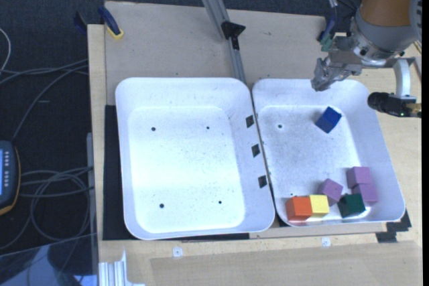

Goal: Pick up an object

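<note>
Inside right bin [379, 137]: six blocks [328, 120]

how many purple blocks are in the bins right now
2, both in the right bin near its front right corner: one purple block by the right wall, another left of it.

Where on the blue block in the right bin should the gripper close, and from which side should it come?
From straight above, closing across two opposite flat side faces of the blue block. It sits alone on the floor of the right bin, turned diagonal to the walls, so the gripper, near the bin's far rim, would probably need a wrist turn to match.
</note>
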You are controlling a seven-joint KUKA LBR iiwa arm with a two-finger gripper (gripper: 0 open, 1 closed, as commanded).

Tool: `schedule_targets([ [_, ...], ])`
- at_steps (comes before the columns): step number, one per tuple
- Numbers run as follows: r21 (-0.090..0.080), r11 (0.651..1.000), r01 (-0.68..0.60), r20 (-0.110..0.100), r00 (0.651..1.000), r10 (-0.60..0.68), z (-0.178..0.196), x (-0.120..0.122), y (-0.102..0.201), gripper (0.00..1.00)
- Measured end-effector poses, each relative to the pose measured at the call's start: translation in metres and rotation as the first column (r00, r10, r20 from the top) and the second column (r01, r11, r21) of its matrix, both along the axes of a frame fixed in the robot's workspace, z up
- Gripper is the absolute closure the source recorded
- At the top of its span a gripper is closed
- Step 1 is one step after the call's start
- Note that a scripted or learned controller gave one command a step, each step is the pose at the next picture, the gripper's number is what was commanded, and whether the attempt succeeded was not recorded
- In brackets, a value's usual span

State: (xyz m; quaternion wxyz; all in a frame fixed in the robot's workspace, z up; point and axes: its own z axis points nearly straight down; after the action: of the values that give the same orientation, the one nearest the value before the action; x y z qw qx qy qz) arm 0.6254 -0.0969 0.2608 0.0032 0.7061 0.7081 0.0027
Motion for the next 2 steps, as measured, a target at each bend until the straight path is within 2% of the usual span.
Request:
schedule_targets([
  [1,0.0,1.0,0.001,-0.002,1.0,-0.001,0.032,0.001,0.0,1.0],
  [2,0.003,1.0,-0.002,-0.011,1.0,0.002,0.031,-0.028,0.048,1.0],
])
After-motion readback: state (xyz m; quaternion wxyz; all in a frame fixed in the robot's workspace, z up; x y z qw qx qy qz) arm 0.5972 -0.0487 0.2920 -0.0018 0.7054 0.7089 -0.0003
